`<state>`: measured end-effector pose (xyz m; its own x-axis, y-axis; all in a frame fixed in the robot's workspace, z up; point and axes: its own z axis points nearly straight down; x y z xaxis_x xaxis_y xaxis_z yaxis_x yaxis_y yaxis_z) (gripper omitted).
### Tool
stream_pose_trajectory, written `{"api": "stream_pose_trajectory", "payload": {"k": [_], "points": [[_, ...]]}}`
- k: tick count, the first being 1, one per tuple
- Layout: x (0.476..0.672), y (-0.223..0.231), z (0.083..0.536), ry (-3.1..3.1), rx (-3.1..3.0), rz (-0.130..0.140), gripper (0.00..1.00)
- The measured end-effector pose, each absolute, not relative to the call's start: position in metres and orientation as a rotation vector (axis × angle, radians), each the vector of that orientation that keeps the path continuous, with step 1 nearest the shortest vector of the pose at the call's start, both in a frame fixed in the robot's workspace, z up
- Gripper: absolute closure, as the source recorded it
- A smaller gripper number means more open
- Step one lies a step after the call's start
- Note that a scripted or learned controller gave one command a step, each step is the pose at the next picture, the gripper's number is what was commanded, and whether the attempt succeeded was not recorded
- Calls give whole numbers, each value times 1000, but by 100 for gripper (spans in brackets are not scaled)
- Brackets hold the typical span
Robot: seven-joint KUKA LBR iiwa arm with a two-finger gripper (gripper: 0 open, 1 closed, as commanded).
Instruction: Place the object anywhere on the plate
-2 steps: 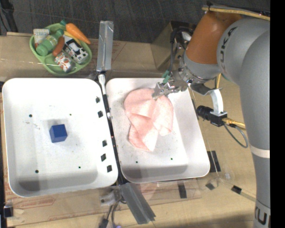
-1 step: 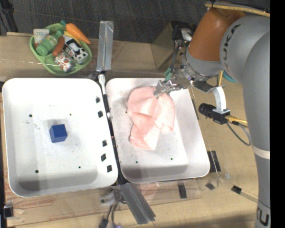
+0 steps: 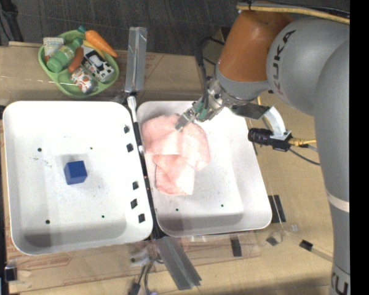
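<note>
A blue cube [image 3: 75, 171] sits alone on the floor of the left white bin [image 3: 24, 121], left of its middle. A crumpled pink cloth [image 3: 175, 152] lies in the right white bin [image 3: 246, 189], spread from the back left corner toward the centre. My gripper [image 3: 186, 120] hangs low over the cloth's upper edge, at the back of the right bin, tilted down and to the left. Its tip is at or just above the cloth. Nothing shows held in it. The grey arm with its orange band [image 3: 252, 42] rises behind it.
A green plate [image 3: 49, 66] piled with toy foods, among them a carrot [image 3: 98, 40], stands on the bench behind the left bin. A grey metal bracket [image 3: 135, 60] stands between the bins at the back. Small black clips [image 3: 135, 183] line the divide between the bins.
</note>
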<state>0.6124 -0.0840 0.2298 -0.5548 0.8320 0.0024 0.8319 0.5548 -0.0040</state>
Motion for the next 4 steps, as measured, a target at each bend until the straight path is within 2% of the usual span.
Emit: {"api": "stream_pose_trajectory", "payload": {"k": [1, 2, 3, 4], "points": [[621, -36, 221, -3007, -894, 3, 100], [621, 8, 220, -3124, -276, 2, 100], [632, 57, 228, -3144, 4, 1, 100], [632, 57, 228, -3145, 3, 1, 0]]}}
